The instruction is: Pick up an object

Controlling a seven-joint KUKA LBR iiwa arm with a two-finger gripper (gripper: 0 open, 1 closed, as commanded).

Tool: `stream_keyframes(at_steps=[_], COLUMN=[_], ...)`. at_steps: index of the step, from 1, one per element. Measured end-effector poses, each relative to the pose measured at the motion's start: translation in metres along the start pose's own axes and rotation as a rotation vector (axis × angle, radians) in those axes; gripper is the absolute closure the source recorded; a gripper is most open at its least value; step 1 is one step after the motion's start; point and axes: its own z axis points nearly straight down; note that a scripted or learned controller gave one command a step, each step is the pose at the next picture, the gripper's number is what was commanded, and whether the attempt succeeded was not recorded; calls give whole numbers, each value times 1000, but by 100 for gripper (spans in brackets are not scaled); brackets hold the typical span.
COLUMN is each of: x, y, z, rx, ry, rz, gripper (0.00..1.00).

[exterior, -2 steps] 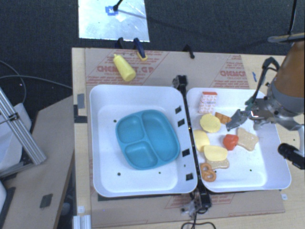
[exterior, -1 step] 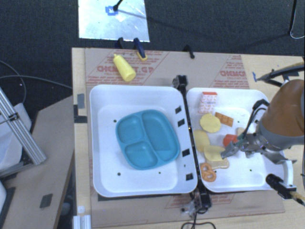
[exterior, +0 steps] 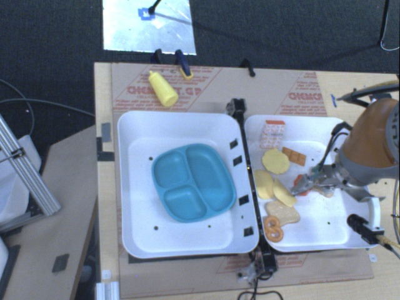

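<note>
The right bin (exterior: pixel 325 230) holds several toy foods. A pink-and-white wafer (exterior: pixel 273 132) lies at the back, with an orange cracker (exterior: pixel 294 155) and a round yellow chip (exterior: pixel 275 161) in front of it. Two yellow pieces (exterior: pixel 264 184) (exterior: pixel 284 195), a bread slice (exterior: pixel 282 212) and a pretzel (exterior: pixel 273 228) sit along the bin's left side. My gripper (exterior: pixel 302 184) is low in the middle of this bin, just right of the yellow pieces. A small reddish bit (exterior: pixel 302 192) shows at its tip. The arm's orange band (exterior: pixel 370 136) rises to the right.
In the left bin (exterior: pixel 140 142) lies a blue divided plate (exterior: pixel 192 182). On the cardboard behind the bins are a yellow bottle (exterior: pixel 163 89) and a blue clamp (exterior: pixel 184 65). A black divider (exterior: pixel 247 180) separates the bins.
</note>
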Motion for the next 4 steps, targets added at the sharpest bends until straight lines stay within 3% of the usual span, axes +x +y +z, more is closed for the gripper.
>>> stream_keyframes(at_steps=[1, 2, 3, 4], x=[46, 86, 83, 83], y=[-44, 30, 27, 33], z=[-20, -21, -31, 1], rx=[9, -1, 2, 4], ry=[5, 3, 3, 2], rz=[-5, -10, -3, -2], gripper=[0, 0, 100, 100])
